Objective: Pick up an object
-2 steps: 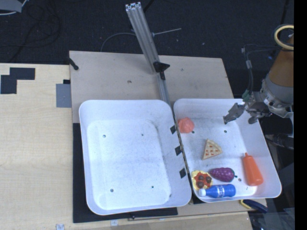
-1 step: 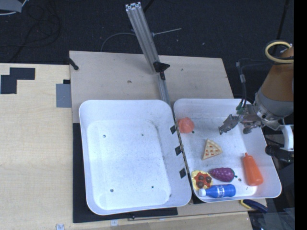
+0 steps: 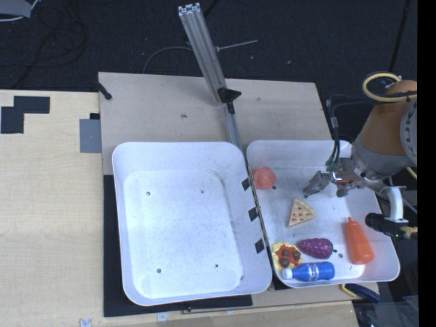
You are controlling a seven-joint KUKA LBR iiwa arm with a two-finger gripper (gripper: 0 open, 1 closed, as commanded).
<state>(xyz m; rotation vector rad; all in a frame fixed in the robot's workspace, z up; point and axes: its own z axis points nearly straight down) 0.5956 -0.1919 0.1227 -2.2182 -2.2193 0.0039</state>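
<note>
Pizza slice (image 3: 300, 212) is my guess for the target, since it lies in the right bin (image 3: 390, 271) closest to the gripper (image 3: 329, 184); the task names no particular object.

Taking the slice as landmark and going from the near rim back: a blue bottle (image 3: 310, 272) lies nearest the camera, below the slice, with a small red-and-yellow toy (image 3: 287, 255) just left of it and a purple grape bunch (image 3: 315, 247) just above it. An orange bottle (image 3: 357, 241) lies lower right of the slice. A pink ball (image 3: 264, 178) sits upper left of it, by the bin's left wall. The left bin (image 3: 129, 159) is further left.

The gripper hovers just up and right of the slice, fingers spread apart with nothing between them.

To do this well, I would centre the fingers over the slice, turn them to straddle its narrower width, then descend fully before closing; the slice is flat, so a shallow approach would likely slip off.
</note>
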